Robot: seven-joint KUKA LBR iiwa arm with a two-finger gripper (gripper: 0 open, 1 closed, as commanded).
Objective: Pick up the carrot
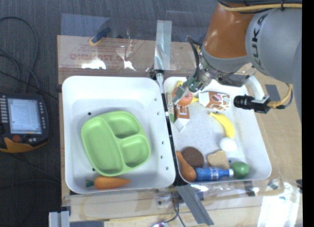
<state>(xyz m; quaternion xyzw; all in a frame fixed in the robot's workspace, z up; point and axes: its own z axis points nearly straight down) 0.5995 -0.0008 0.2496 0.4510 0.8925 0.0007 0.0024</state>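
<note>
The carrot [112,182] is orange with a small green top at its left end. It lies flat along the front wall of the left bin [73,98], just below the green plate [116,143]. My gripper [183,92] hangs over the far left corner of the right bin [260,147], above an orange-and-white packet [182,108]. That puts it well up and to the right of the carrot, across the divider between the bins. The grey arm with its orange band [230,25] reaches in from the right.
The right bin holds a banana [223,123], a white egg [227,145], a brown round piece [193,156], a biscuit [217,160], a blue bottle [212,174], a green piece [240,169], a snack packet [216,100] and an orange stick [183,164]. A pendant [22,120] lies left of the bench.
</note>
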